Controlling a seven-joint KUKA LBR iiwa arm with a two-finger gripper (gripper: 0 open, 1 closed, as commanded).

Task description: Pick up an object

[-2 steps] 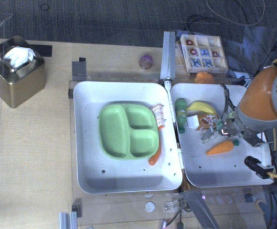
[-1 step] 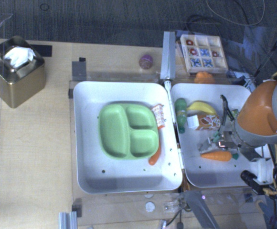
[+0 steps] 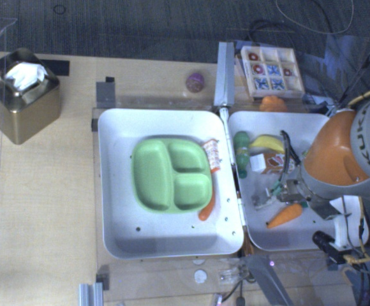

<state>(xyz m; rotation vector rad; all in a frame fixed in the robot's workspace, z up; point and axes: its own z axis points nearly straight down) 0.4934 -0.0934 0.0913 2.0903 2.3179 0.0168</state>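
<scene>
My gripper (image 3: 279, 194) hangs low in the right bin (image 3: 300, 241), near its middle, below the orange wrist band (image 3: 335, 155). An orange carrot (image 3: 284, 215) lies just below and to the right of it, close to or touching it. Left of the gripper a green bottle (image 3: 241, 150) lies along the bin's left wall. A yellow banana (image 3: 266, 144) and a brown packet (image 3: 274, 162) sit just above the gripper. The arm hides the right half of this bin.
The left bin (image 3: 118, 228) holds a green divided plate (image 3: 171, 174), a small red-and-white packet (image 3: 212, 153) and an orange piece (image 3: 206, 210) at the plate's right edge. A gold box (image 3: 20, 101), a purple ball (image 3: 195, 81) and a tic-tac-toe board (image 3: 271, 71) lie outside the bins.
</scene>
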